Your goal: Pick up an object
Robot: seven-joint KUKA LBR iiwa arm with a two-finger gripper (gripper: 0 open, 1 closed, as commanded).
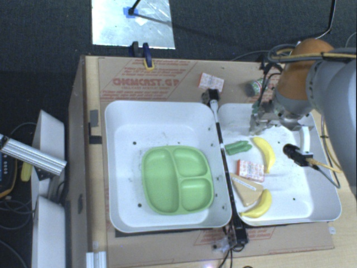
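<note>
- Yellow upper banana point(265, 153) lies in the right bin point(321, 208), in its far-left part, just below the gripper point(256, 126); its long axis runs from the bin's far side toward the near side, one tip up-left by the gripper, the other down-right, the curve bowing right.
- Grey arm with its orange band reaches in from the right and hangs the gripper over the bin's far-left corner; whether it is clenched or released cannot be told, and nothing is seen in its grasp.
- Green pod point(237, 147) rests just left of the banana, its length lying across the bin, one end near the wall between the bins.
- Red-and-white packet point(250, 170) sits below the banana's lower tip, near it; a tan wedge point(245, 190) lies just beneath the packet.
- Lower banana point(258, 205) lies at the near-left of the same bin, slanting from low left to upper right, touching the wedge's edge.
- Pale green divided plate point(177, 180) sits flat in the left bin point(125, 124), toward the near-right side.
- Both white bins stand side by side on a brown cardboard sheet point(167, 77) printed in red; a small packet point(211, 82) lies on it beyond the bins.
- A blue clamp point(146, 53) grips the cardboard's far edge.
- Dark carpet surrounds the bench; a shiny metal sheet point(131, 14) lies on it at the top, and a silver bar point(33, 154) slants at the left.
</note>
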